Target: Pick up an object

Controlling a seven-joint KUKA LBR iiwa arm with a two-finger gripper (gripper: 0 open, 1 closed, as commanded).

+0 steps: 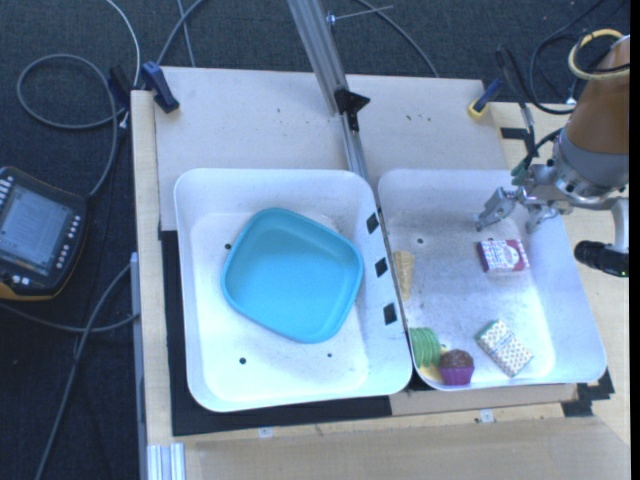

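While the arm [600, 118] reaches in from 3 o'clock, its gripper [520, 208] hangs over the upper part of the right bin [440, 193], and the two fingers [493, 211] stand apart with nothing between them; the left finger points toward 8 o'clock and the other one is lower, near the bin's right wall. Just below the gripper, toward 6 o'clock, a small red and white packet [502, 255] lies flat on the bin floor, close to the fingers but not touching them as far as I can see. Further toward 6 o'clock, near the front rim, lies a small patterned box [505, 347], tilted; at 7 o'clock from it are a purple cupcake-like toy [457, 366] and a green object [425, 346], side by side and almost touching, in the front left corner of the bin. A pale yellow object [402, 268] rests against the left wall of this bin. The left bin [200, 198] carries a light blue square plate [292, 273], lying near its centre. Both bins sit on the pale surface [250, 118], and at 9 o'clock, on the dark floor, there is a control pendant [35, 230] with cables.
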